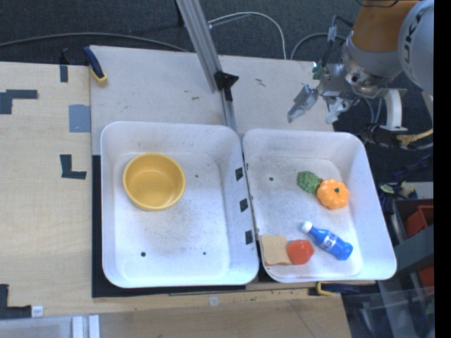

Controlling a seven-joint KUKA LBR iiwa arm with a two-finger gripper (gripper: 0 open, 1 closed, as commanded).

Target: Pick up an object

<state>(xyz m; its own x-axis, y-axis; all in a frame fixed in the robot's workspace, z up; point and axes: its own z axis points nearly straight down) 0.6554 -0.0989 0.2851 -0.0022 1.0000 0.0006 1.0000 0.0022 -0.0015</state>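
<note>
Pumpkin [332, 193] touching green toy [308, 182]

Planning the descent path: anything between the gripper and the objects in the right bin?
Nothing visible does. The gripper hangs above the bench past the far rim of the right bin. The orange pumpkin toy, green toy, blue bottle, red object and tan block lie uncovered.

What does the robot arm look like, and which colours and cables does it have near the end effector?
The arm is grey with a wide orange band above the wrist and dark lettering on its shell. The end effector is small, metallic grey, with pale finger parts. Black and white cables hang beside the wrist.
</note>
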